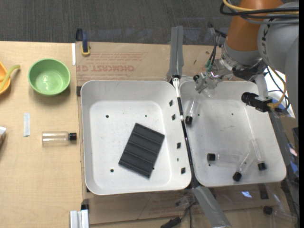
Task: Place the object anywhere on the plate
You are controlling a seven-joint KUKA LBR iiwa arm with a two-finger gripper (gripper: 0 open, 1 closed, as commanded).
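Nearest to us, to the right of the dark ridged plate (142,150) and across the wall between the two bins, three clear vials with black caps lie on the floor of the right bin (278,175). One slanted vial (241,168) has its cap toward us. A second vial (257,155) lies just beside it, further from the plate, and the two appear to touch or cross, though we cannot say which. A third vial (223,157) lies closer to the plate, cap end pointing back toward it.

The plate itself lies flat and skewed in the left bin (85,127), touching none of the walls and bearing nothing.

Left of the plate, outside the bin on the wooden bench (38,175), lie a capped bottle (58,137) and, further left, a small white strip (26,125).

Beyond the plate and to its right, a fourth vial (191,111) rests along the right bin's near-side wall, cap end down.

Further still from the plate, the gripper (207,81) hangs over the far left corner of the right bin, under the arm's orange band (247,20). We cannot tell whether it is open or closed, and we see no vial in it.

Far behind and left of the plate, a green bowl (49,76) stands on the bench, and a sheet of printed cardboard (123,63) lies behind the left bin.
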